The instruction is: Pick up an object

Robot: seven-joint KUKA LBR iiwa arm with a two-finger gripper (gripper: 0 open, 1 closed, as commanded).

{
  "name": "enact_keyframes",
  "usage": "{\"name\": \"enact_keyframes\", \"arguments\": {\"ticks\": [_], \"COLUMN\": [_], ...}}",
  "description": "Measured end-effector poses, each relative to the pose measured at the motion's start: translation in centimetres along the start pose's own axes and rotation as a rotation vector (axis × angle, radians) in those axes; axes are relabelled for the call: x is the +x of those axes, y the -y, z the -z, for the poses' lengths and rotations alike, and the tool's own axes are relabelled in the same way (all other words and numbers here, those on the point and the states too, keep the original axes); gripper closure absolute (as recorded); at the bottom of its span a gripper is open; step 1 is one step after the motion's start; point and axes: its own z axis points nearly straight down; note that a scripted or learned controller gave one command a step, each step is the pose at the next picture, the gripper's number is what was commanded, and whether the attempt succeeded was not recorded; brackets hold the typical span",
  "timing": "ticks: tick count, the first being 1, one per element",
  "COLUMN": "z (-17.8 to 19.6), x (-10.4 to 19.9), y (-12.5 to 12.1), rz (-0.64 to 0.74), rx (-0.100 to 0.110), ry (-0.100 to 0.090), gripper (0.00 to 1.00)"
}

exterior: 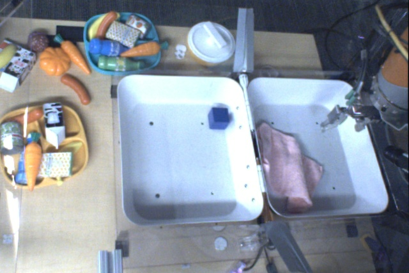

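Now | tool (345, 117): over right bin's (364, 156) right side, grip state can't be told | targets: pink cloth (287, 166) in right bin, blue cube (219, 117) in left bin (166, 169) | advice: take the nearer cloth; centre over its bunched middle, descend straight, clear of the bin wall.

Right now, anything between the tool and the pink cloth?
Nothing visible. The tool sits over bare floor in the right bin; the pink cloth lies lower left of it in that bin.
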Motion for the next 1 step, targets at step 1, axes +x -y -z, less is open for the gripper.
{"name": "enact_keyframes", "arguments": {"ticks": [1], "z": [-9.18], "x": [5.69], "y": [5.37], "rz": [-0.018], "rx": [-0.007], "ry": [0.0], "gripper": [0.0]}}
